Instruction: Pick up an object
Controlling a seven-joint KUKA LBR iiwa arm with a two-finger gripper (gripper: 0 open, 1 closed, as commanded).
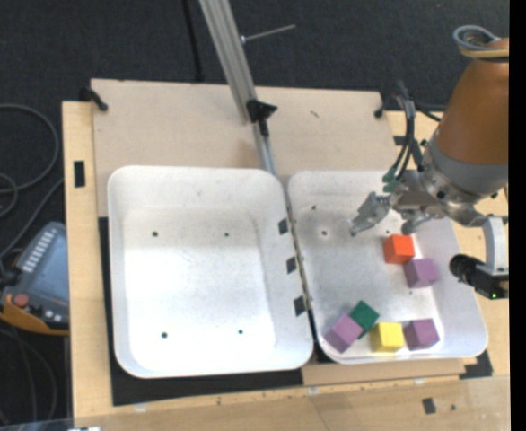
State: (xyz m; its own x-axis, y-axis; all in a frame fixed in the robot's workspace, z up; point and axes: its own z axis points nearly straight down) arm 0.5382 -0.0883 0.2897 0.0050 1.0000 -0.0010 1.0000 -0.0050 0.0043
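I count two white bins (200,187) on the worktop (173,124). I see six blocks in all: three purple blocks (421,271), one orange block (398,248), one green block (364,314) and one yellow block (389,336).

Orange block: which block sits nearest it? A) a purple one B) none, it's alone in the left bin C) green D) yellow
A: in the right bin, the orange block has a purple block right beside it toward the near-right, while the green block and yellow block lie farther off near the front edge.
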